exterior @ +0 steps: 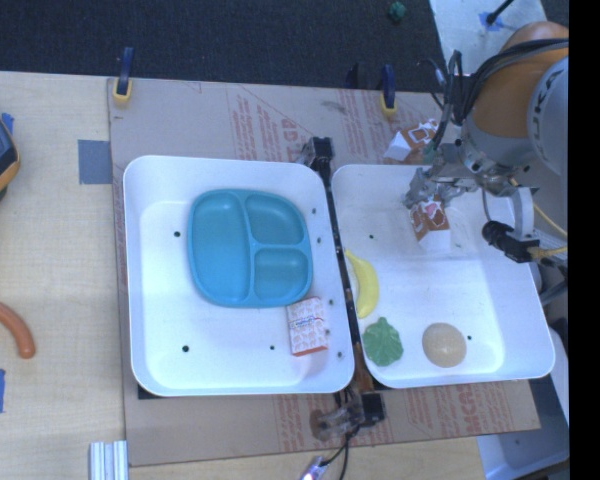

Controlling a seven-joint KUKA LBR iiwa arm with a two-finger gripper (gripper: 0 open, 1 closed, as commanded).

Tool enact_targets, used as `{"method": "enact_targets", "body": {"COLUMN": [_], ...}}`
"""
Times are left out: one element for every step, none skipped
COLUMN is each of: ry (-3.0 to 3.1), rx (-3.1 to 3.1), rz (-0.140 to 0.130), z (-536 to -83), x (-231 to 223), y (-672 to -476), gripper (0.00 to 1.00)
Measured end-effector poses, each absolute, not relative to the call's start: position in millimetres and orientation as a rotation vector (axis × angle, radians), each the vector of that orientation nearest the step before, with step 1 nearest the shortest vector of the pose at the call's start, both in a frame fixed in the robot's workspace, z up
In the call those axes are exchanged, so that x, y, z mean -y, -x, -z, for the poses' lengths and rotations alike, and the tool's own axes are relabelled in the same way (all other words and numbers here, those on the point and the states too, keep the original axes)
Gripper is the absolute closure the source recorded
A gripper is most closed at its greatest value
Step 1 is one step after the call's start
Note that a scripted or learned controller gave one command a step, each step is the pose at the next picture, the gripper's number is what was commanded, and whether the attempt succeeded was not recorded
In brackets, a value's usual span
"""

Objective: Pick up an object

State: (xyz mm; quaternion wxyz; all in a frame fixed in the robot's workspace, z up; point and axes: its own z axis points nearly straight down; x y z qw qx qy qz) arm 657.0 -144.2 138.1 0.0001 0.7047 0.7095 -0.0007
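White packet [431,218] hangs below the hand [427,190]

Two bins sit side by side on the worktop [50,258]: the left bin [145,298] holds a tray [248,248] toward its back and a packet [307,326] just in front of the tray's right corner. The right bin [500,308] holds a banana [364,283] against its left wall, a leafy piece [383,341] just in front of the banana, a ball [444,345] to that piece's right, and a sachet [430,217] near the back under the tool [432,186]. Left of both bins, a sausage [12,328] lies on the worktop, well apart from them.
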Motion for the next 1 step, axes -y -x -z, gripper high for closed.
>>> {"method": "enact_targets", "body": {"ry": [-2.215], "rx": [-2.231], "rz": [0.005], "z": [-192.4], "x": [69.5], "y": [-626.0], "gripper": [1.00]}}
